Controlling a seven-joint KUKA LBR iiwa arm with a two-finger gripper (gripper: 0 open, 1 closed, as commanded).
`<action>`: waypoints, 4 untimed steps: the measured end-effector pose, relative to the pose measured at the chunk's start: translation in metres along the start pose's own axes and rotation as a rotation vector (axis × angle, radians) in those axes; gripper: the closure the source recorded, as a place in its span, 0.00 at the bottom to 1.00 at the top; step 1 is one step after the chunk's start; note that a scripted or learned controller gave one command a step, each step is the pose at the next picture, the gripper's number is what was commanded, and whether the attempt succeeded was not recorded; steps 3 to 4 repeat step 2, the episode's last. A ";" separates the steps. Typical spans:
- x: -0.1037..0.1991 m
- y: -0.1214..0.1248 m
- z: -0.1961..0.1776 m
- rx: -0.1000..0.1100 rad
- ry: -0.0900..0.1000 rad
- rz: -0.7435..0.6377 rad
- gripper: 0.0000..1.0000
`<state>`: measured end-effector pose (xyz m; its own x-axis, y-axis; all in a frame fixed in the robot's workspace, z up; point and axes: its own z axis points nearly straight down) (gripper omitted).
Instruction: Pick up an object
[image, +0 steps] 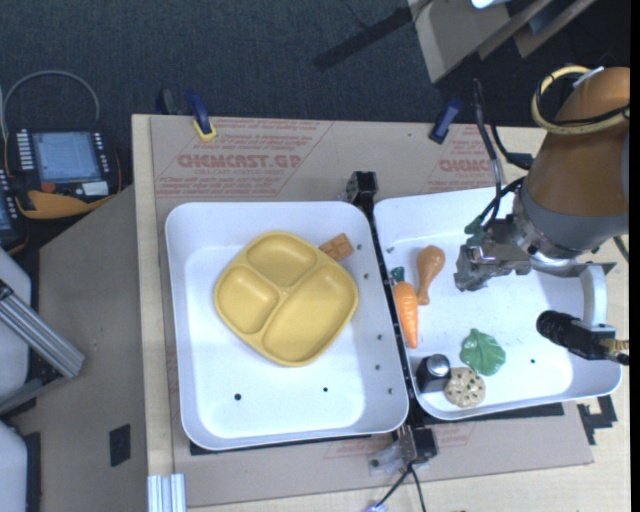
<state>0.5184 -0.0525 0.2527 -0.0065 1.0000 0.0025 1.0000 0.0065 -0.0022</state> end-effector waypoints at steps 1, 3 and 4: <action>0.056 0.004 0.014 0.001 -0.001 0.005 1.00; 0.109 0.011 0.030 0.003 -0.001 0.000 1.00; 0.109 0.011 0.030 0.003 -0.001 0.000 1.00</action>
